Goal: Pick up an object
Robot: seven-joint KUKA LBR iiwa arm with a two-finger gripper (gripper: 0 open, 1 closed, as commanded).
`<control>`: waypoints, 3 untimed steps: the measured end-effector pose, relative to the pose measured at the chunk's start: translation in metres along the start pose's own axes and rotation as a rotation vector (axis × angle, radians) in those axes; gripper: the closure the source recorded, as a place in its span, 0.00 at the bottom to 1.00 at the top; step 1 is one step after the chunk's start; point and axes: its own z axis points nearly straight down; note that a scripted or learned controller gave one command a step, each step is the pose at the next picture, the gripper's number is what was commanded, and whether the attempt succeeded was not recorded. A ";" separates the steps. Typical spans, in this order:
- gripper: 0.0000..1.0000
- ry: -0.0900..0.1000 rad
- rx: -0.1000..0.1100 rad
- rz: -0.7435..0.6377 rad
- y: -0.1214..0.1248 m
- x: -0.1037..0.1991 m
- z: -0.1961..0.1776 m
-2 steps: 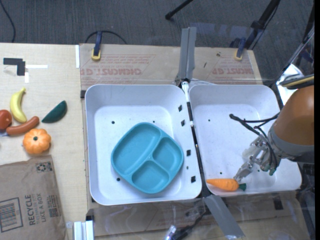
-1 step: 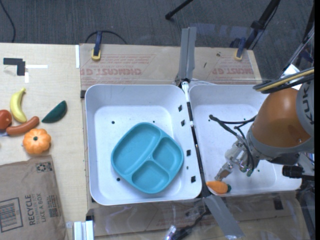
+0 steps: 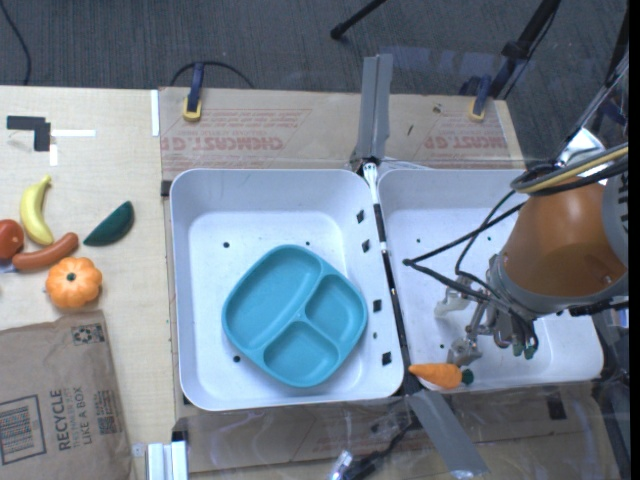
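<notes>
A small toy carrot (image 3: 438, 375), orange with a green tip, lies at the front left corner of the right bin (image 3: 430, 218). My gripper (image 3: 472, 340) hangs low in that bin, just up and right of the carrot, under the orange band of the arm (image 3: 562, 238). The gripper's metal parts stand a short way off the carrot; nothing shows between them. A blue divided plate (image 3: 295, 314) lies in the left bin (image 3: 200, 268).
On the wooden bench to the left lie a banana (image 3: 37, 210), a sausage (image 3: 44, 253), a small pumpkin (image 3: 74, 282), a dark green piece (image 3: 110, 224) and a brown paper bag (image 3: 55, 398). Black cables (image 3: 450, 258) loop over the right bin.
</notes>
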 end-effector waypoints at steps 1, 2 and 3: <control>1.00 0.007 -0.002 0.005 0.000 0.000 -0.005; 1.00 0.002 0.001 0.022 0.012 0.001 -0.222; 1.00 0.001 0.001 -0.169 -0.080 -0.010 -0.270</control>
